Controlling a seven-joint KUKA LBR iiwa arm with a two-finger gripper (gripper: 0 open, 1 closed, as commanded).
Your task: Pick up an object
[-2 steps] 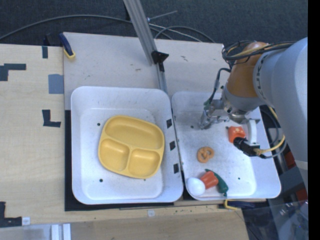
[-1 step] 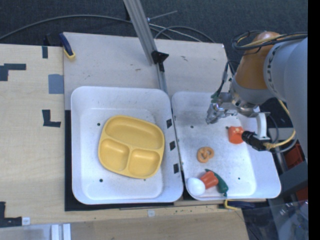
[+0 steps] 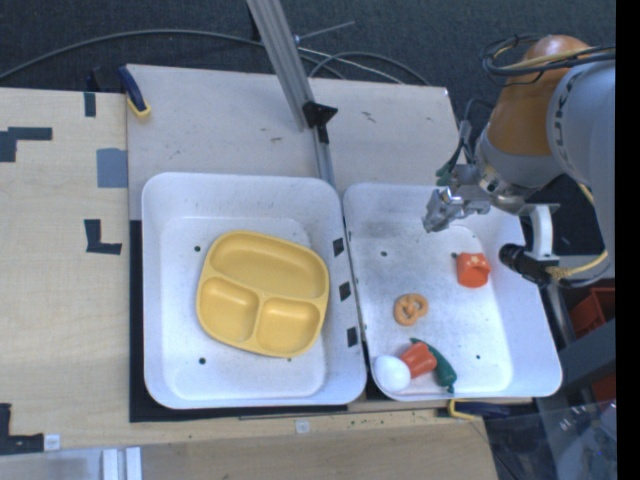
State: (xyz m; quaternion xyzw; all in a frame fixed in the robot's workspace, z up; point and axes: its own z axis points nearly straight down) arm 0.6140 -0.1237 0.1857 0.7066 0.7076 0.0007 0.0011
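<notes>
Camera view: unlabelled yellow tray (image 3: 262, 293), orange block (image 3: 472, 270).

An orange block (image 3: 472, 270), a pretzel (image 3: 409, 309), a red pepper (image 3: 428, 360) and a white egg (image 3: 391, 373) lie in the frame's lower right.

My bench (image 3: 230, 118) carries two white bins.
I see the left bin (image 3: 160, 268) touching the right bin (image 3: 520, 358), a blue-handled clamp (image 3: 133, 91) near the back-left corner.
</notes>
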